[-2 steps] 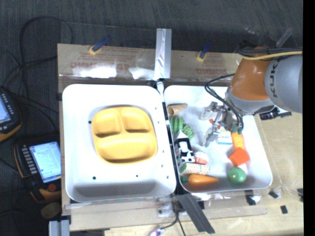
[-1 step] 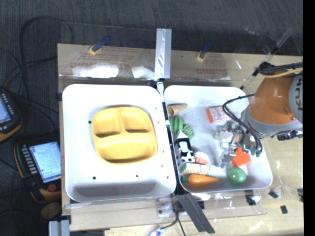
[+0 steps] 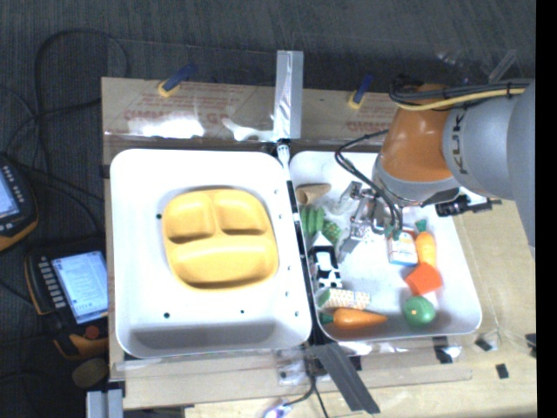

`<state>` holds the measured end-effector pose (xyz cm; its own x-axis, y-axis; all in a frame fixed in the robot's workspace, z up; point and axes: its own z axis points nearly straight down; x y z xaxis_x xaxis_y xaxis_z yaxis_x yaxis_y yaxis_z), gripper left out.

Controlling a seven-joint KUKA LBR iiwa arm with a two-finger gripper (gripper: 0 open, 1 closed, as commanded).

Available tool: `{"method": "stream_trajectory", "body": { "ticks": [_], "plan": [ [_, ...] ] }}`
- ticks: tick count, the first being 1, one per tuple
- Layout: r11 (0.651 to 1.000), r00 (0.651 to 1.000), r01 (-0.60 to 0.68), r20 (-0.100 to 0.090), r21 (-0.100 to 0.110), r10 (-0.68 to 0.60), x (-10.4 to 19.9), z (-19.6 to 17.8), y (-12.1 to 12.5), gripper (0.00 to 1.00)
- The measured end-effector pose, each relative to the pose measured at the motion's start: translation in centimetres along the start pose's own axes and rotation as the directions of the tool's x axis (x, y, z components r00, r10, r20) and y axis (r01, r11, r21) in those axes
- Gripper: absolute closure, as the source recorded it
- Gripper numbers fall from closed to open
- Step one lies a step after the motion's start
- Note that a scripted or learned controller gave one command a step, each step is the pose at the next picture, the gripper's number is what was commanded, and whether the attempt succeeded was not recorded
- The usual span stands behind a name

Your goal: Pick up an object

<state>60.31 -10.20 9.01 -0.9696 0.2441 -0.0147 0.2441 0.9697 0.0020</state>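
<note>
L bin (image 3: pixel 139 320), white & shallow, holds a yellow divided tray (image 3: pixel 222 238) w/ three compartments, roughly centred. Behind both bins a cardboard sheet (image 3: pixel 144 103) lies flat, w/ crumpled clear plastic (image 3: pixel 196 124) along its front edge & two blue-yellow clamps (image 3: pixel 177 80) (image 3: pixel 359 92) at its back edge. A strip of silver tape (image 3: pixel 288 90) runs up from the seam btwn the bins. Off the bench to the far L: a handheld controller (image 3: pixel 13 203) w/ screen, partly cut by the frame edge, & nearer the front a second device (image 3: pixel 74 286) w/ a lit screen. Black cable (image 3: pixel 52 55) loops over the dark carpet (image 3: pixel 261 7).
</note>
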Motion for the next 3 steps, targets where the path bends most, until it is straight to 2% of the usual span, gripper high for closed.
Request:
{"method": "stream_trajectory", "body": {
  "ticks": [1,2,3],
  "plan": [
    [0.995,0.995,0.096,-0.002,0.003,-0.096,5.0,-0.1,-7.0,0.00],
    [0.870,0.870,0.493,-0.004,-0.002,-0.493,-4.0,0.1,-2.6,0.00],
    [0.856,0.856,0.517,-0.005,0.000,-0.517,0.2,0.0,-6.8,0.00]
  ]
}}
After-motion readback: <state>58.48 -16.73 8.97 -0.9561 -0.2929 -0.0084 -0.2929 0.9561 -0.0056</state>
